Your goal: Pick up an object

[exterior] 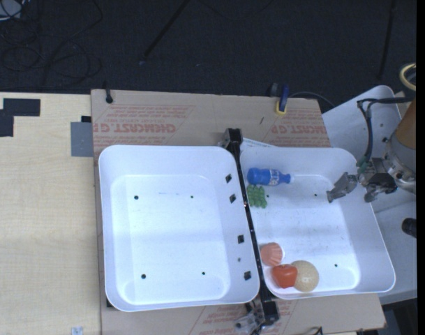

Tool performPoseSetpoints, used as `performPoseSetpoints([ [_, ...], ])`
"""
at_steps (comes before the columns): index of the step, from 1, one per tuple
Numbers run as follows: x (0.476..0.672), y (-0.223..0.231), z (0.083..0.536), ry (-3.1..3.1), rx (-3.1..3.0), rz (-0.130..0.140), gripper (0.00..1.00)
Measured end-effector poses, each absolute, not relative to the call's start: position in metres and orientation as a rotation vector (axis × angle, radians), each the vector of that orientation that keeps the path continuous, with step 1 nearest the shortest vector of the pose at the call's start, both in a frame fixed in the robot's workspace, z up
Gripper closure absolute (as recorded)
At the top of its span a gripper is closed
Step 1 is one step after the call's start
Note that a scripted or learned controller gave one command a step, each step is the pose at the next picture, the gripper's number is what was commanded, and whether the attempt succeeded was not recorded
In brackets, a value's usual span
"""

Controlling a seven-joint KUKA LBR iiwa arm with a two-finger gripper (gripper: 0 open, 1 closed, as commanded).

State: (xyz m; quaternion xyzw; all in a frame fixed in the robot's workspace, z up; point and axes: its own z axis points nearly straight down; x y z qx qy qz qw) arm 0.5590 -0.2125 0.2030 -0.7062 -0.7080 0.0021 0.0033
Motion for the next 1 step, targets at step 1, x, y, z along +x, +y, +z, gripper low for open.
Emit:
performPoseSetpoints([
  [1,0.5586,-0.2135,0.2182,-2.221,-2.218,0.003,1.0],
])
